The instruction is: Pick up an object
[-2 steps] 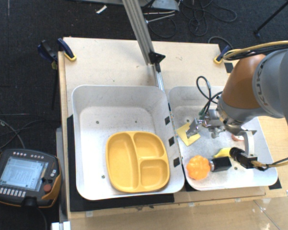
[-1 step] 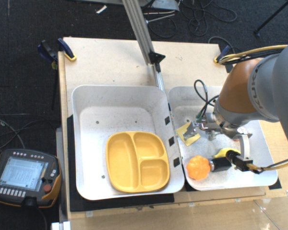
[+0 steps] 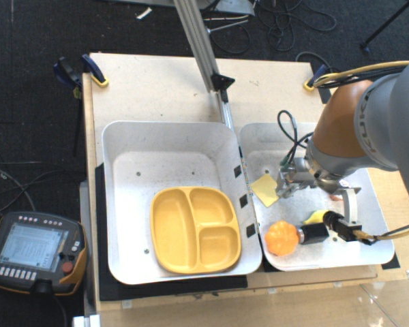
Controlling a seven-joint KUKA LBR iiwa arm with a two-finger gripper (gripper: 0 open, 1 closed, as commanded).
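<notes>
In the right bin [image 3: 375, 203] a flat pale-yellow square piece [image 3: 264, 190] lies near the left wall. An orange, pumpkin-like ball [image 3: 281, 238] rests near the front edge. A small yellow thing [image 3: 316, 216] peeks out to the right of the ball, partly hidden by the robot's hardware. My gripper [image 3: 286, 184] hangs low over the bin's middle, right beside the yellow square's right edge. The view does not show anything held in it.
The left bin [image 3: 123, 182] holds a yellow divided plate [image 3: 195, 229] with three compartments. A metal pole [image 3: 203, 43] slants down to the wall between the bins. The grey and orange arm covers the right bin's back right part.
</notes>
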